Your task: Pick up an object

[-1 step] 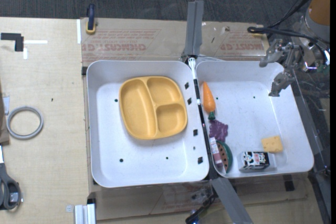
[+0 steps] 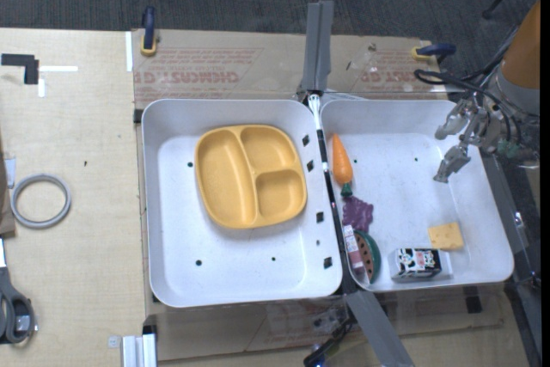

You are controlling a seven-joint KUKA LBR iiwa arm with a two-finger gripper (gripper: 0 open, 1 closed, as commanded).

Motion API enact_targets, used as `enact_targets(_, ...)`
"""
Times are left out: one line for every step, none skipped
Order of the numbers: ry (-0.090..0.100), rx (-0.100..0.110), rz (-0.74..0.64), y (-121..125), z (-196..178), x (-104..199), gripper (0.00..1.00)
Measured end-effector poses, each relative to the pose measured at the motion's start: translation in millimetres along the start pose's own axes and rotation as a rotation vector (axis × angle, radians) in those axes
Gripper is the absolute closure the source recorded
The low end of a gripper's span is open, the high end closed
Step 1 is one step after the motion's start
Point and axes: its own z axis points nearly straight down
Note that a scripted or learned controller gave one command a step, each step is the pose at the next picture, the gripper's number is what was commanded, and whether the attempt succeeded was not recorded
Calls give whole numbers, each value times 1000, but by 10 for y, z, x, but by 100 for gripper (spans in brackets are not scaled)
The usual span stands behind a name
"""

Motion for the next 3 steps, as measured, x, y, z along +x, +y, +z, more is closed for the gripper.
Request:
enact_targets(2, 0, 280, -418, 854, 817, 0)
enact_targets(0, 0, 313, -532, 82, 1151, 0)
enact_targets(-1, 1, 468, -91, 850, 457, 0)
